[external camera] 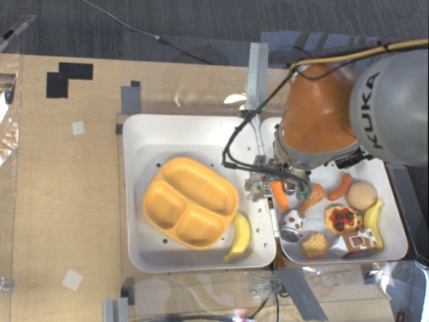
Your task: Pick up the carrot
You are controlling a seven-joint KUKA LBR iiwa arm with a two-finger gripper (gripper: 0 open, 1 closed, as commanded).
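The carrot (pixel 279 197) is an orange piece lying at the left side of the right bin (pixel 395 243), close to the wall between the bins. My gripper (pixel 280 184) hangs right over its upper end, under the orange wrist band, and the wrist hides that end. From this angle I cannot make out whether the carrot is gripped or merely lies under the gripper.
Beside the carrot lie a second orange piece (pixel 313 195), a sausage (pixel 339 185), a bread roll (pixel 362 194), a pizza slice (pixel 342 218), a banana (pixel 374 223), a muffin (pixel 315 245) and a small carton (pixel 359 241). The left bin (pixel 134 180) holds a yellow divided plate (pixel 190 202) and a banana (pixel 239 237).
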